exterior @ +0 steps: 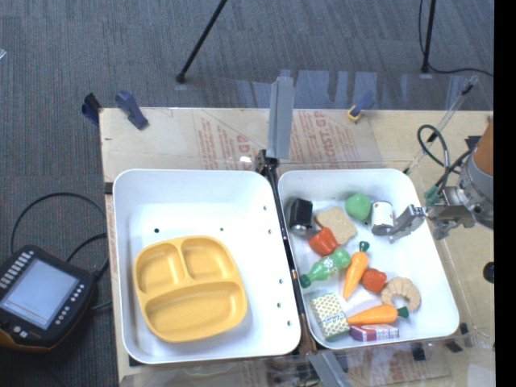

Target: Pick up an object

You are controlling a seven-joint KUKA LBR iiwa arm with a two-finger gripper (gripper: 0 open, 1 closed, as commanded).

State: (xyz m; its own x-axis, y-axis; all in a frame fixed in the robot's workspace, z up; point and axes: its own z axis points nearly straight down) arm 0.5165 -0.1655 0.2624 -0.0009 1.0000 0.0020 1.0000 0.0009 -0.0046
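Worktop [185, 139] carries two shallow white bins side by side. Left bin [145, 192] holds one yellow divided tray [190, 287], sitting toward its front-left. Right bin [419, 297] holds the toy food pile: bread slice [336, 224] near the middle, doughnut [401, 293] front-right, two carrots, one upright-ish [355, 271] in the centre and one lying flat [375, 315] along the front, green bottle [325, 268] left of centre, patterned box [330, 314] at front-left, black cup [300, 214] at back-left, green ball [359, 206] at the back, red pepper [322, 241] just beside the bread, tomato [373, 280] touching the upright carrot, small pink pack [375, 333] against the front wall. My gripper [401, 222] is over the right bin's back-right part, near the right wall. Can't tell how far it's open, nothing visibly between the fingers. Nearest pick candidates: a white cylinder [381, 213] just beside the gripper on its left, green ball a bit further left.
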